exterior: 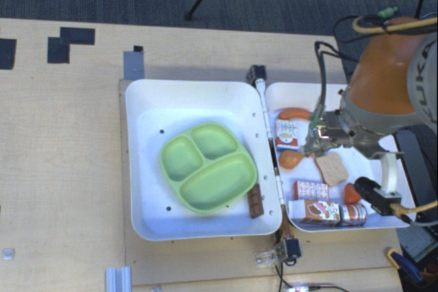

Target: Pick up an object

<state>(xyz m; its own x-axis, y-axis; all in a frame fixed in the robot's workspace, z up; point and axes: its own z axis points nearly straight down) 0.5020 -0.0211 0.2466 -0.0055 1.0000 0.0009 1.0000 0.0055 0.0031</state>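
Note:
My gripper (320,139) hangs over the right bin (404,219), reaching in from the right. It sits between a white and red carton (287,133) on its left and a slice of bread (332,169) just below it. A small orange fruit (291,159) lies close to its lower left. An orange-red item (295,113) lies at the bin's far end. Along the near side lie a red and white box (311,190), a labelled can (332,214) and a small red piece (352,193). The arm hides part of the bin's right half.
The left bin (140,147) holds a green divided plate (209,166) and a brown bar (254,202) against its right wall. A ridge with clamps (258,75) separates the bins. Cables run by the arm at the right.

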